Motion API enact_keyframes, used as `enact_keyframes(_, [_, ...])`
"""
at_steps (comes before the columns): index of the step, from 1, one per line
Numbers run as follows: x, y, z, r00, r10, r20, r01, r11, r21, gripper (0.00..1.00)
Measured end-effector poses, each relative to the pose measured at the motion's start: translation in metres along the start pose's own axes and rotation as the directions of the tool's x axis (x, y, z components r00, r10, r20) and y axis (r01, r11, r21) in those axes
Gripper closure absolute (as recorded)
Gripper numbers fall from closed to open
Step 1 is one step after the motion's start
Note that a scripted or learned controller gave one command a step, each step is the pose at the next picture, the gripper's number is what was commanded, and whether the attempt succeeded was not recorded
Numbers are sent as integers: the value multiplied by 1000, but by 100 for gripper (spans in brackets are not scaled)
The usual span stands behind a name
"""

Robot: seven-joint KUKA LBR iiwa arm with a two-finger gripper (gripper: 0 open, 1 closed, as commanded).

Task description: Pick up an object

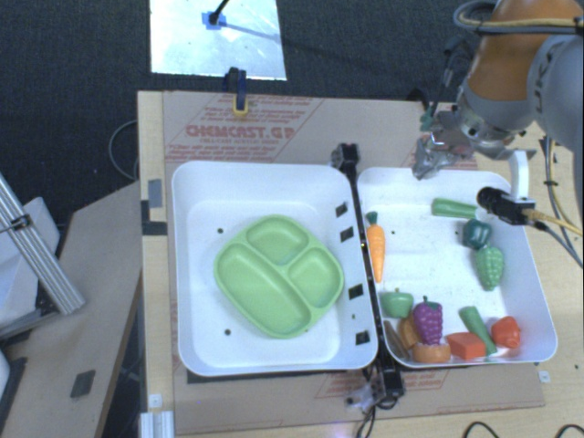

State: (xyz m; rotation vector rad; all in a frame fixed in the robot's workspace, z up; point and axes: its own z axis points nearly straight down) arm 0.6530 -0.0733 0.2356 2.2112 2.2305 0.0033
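Hanging over the far edge of the right bin (538, 322), the gripper (431, 161) is seen at the end of the grey arm (516, 53), which comes in from the right with its orange band up top. Nothing is seen between the fingers, so nothing is held, but honestly whether they're spread or closed can't be told at this size.

All the pickable stuff is found in that right bin. A carrot (375, 250) is laid along the left wall, tip pointing near, well apart from the gripper. Closest to the gripper, a long green veg (453, 209) is placed near the far side, with a dark teal piece (474, 234) just near of it and a bumpy light green piece (491, 266) next in line. A black part (502, 205) on a cable is seen over the far right of the bin.

The rest is bunched up in the near corner: a green pepper (397, 301), purple grapes (427, 320), an orange piece (431, 352) under the grapes, a red block (466, 345), a green pod (476, 324) and a red-orange tomato-ish thing (506, 332). Most of these are touching or overlapping, so exact edges can't be sorted out.

In the left bin (201, 199), a green divided plate (278, 275) is set flat in the middle. Both bins are rested on a board (242, 130) with red lettering on it, and a shiny sheet (214, 26) is laid beyond it on the far side.
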Motion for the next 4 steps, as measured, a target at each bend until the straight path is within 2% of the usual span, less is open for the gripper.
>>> enact_keyframes(1, [61, -3, -2, 1000, 0, 0, 0, 1000, 0, 100])
enact_keyframes(2, [101, -16, 3, 1000, 2, 1, -2, 1000, 2, 100])
enact_keyframes(3, [126, -24, 18, 1000, 2, 0, -2, 1000, 2, 100])
enact_keyframes(4, [125, -13, 20, 1000, 2, 0, -2, 1000, -1, 100])
